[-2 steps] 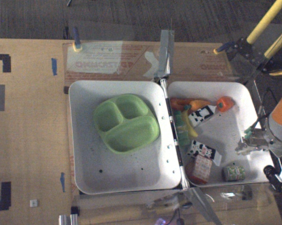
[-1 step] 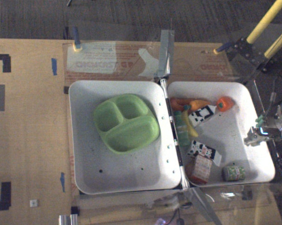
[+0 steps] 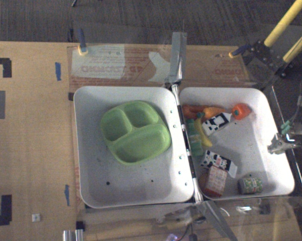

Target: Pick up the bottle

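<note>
Green bottle [image 3: 193,134] lying against the left wall of the right bin [image 3: 264,102].

From it, an orange toy sits at 1 o'clock and a small can at 4 o'clock; the left bin [image 3: 86,134] holds 1 green divided plate [image 3: 136,132]. Both bins rest on a brown cardboard bench [image 3: 30,134]; grey carpet lies beyond.

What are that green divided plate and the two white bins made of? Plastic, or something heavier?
The green divided plate looks like moulded plastic: one even colour, rounded compartment edges, a soft sheen. The left white bin and the right white bin also look like thin plastic, with smooth matte walls and rounded corners, though painted metal cannot be ruled out from here.
</note>
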Available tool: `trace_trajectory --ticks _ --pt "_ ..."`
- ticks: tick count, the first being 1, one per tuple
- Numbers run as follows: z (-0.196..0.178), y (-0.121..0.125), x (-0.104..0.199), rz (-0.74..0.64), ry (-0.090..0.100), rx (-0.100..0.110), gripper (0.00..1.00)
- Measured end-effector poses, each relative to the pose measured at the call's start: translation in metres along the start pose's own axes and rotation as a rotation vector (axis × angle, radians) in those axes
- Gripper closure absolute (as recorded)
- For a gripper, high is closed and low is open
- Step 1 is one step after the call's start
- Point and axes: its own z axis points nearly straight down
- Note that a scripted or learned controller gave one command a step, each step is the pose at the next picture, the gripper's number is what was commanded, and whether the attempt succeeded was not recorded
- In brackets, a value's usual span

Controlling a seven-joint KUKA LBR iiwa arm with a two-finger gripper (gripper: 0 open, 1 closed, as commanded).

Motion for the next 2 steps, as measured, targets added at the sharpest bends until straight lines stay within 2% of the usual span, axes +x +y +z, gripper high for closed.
trace_trajectory --ticks 1,2 --pt "0.004 -0.002 0.017 0.433 0.0 0.002 1.0" --pt "-0.021 -0.004 0.043 0.709 0.0 0.004 1.0"
